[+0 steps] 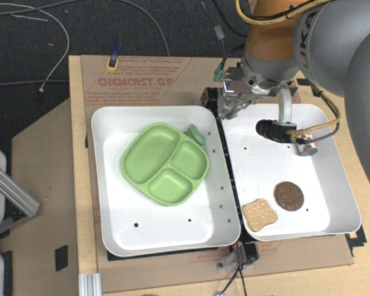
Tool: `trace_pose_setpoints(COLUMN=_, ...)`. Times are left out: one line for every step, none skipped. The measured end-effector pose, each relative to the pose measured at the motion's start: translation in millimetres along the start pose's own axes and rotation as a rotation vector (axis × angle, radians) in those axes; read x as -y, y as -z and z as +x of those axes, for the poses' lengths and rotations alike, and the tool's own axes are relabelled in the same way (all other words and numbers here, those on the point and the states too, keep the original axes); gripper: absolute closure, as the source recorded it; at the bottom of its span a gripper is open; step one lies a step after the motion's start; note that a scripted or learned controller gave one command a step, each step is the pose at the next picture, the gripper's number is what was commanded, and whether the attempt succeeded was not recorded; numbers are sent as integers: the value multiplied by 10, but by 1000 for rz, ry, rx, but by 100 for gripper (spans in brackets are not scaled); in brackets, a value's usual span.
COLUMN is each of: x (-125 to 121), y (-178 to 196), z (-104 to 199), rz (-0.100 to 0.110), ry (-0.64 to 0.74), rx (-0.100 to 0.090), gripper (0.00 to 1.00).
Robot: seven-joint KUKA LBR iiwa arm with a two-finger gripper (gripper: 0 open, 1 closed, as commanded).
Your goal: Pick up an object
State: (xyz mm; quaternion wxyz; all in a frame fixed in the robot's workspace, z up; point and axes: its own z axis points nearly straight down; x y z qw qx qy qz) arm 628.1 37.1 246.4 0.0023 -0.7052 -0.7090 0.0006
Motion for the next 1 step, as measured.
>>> trace_pose_setpoints(x=161, y=-163, z=491, rz=1, ry=0, rx=0, gripper=100)
